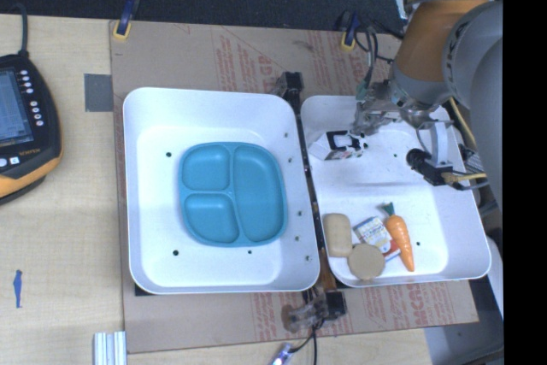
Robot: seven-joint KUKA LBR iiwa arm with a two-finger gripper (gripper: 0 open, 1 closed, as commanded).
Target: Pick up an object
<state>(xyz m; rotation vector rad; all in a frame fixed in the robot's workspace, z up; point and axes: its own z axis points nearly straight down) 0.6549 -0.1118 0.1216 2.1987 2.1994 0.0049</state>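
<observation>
Now, bench as seen:
Gripper (355,141): low over far left of right bin (461,265); jaw state cannot tell.
Objects: carrot (400,241), small packet (373,230), beige block (338,233), round tan piece (367,261), clustered at near edge, touching.
Left bin (149,184): blue divided plate (232,192).
Obstructions: black clips on the wall between bins.
Far left: handheld controller (21,128).
Writing: packet print unreadable.
</observation>
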